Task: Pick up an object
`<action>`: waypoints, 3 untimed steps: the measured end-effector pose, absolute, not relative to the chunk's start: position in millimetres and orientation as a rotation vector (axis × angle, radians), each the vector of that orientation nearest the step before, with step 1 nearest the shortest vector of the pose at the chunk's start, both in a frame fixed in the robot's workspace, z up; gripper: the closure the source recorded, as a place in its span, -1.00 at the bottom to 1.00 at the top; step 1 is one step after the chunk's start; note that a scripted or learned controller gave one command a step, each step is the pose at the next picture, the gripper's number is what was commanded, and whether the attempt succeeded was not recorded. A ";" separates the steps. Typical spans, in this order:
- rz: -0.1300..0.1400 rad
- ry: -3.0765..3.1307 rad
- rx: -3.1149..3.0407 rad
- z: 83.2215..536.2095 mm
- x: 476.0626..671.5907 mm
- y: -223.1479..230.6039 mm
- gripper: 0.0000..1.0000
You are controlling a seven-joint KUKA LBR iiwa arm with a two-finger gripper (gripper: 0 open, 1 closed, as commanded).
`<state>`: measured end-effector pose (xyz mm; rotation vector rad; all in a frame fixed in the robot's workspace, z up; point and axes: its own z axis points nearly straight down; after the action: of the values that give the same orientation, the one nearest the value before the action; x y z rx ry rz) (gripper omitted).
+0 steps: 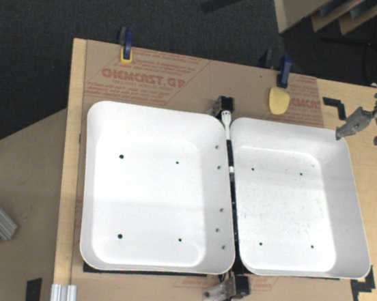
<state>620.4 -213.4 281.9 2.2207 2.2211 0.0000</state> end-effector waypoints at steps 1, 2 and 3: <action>0.002 2.219 2.217 293.2 621.1 -213.6 1.00; 0.004 2.214 2.217 346.0 592.9 -224.9 1.00; -0.003 2.234 2.220 260.7 626.0 -166.9 1.00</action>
<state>626.0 -166.9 260.7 2.2203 2.2344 -0.0028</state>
